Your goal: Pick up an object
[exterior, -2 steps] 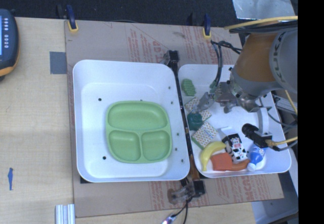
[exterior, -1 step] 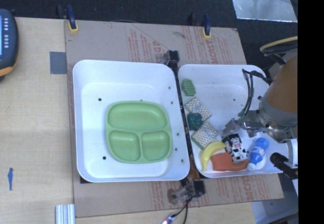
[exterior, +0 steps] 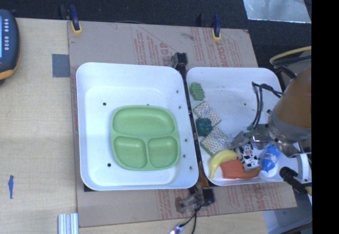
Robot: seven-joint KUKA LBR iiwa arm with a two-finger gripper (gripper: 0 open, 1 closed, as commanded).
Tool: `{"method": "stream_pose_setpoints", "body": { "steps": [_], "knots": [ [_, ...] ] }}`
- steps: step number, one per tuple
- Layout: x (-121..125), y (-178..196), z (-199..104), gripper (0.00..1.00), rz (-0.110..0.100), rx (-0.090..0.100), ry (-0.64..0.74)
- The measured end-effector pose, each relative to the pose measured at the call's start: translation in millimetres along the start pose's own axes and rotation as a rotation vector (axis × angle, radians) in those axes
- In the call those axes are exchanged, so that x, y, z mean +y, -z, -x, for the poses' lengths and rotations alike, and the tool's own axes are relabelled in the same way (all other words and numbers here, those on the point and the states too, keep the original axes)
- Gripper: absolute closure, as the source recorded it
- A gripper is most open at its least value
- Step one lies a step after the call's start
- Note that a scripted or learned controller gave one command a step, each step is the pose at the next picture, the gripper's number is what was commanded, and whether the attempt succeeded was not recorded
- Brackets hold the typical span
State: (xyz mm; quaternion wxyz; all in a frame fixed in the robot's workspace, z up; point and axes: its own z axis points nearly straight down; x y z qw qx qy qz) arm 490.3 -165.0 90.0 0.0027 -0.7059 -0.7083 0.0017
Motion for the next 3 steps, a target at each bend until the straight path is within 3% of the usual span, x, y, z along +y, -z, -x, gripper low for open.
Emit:
{"method": "stream_pose_setpoints", "body": {
  "steps": [1,2,3],
  "knots": [
    [0,12,1,1.00,0.001,-0.002,0.003],
    [46,2,-48,1.00,0.006,0.000,0.007],
    [57,108,-116,1.00,0.015,0.001,0.008]
  ]
}}
